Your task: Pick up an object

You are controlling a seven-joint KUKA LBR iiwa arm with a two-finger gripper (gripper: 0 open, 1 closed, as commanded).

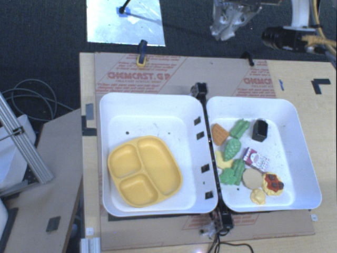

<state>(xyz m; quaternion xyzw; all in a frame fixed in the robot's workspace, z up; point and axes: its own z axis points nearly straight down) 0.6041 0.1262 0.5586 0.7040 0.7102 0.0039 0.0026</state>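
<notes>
**Arm parked up top, all the pickable stuff sits in the right bin**

Camera view, looking down at a slant: the gripper [227, 28] hangs well above and beyond the far edge of the bench, nowhere near either bin. Can't tell if it's released or clenched from this angle, and nothing is visibly in it.

The candidates are all in the right bin [300, 136]: an orange piece [219, 134], a few green toy veggies [232, 148], a black block [259, 130], a small carton [256, 159], a tan disc [252, 179] and a little pizza-looking piece [273, 183]. Most of them are bunched together, touching or just beside each other.

If I were picking, I'd go for the black block. It sits apart from the pile toward the far side, so the pincer could probably come straight down on it without nudging neighbours. The clump in the middle looks like a recipe for a fumbled grab.

The left bin [121, 112] holds a yellow divided tray [144, 169]. Both bins rest on a brown board [174, 73] printed with red lettering. Beyond it the floor is dark carpet with a shiny metal sheet [125, 13], and cables [31, 96] loop off to the left.
</notes>
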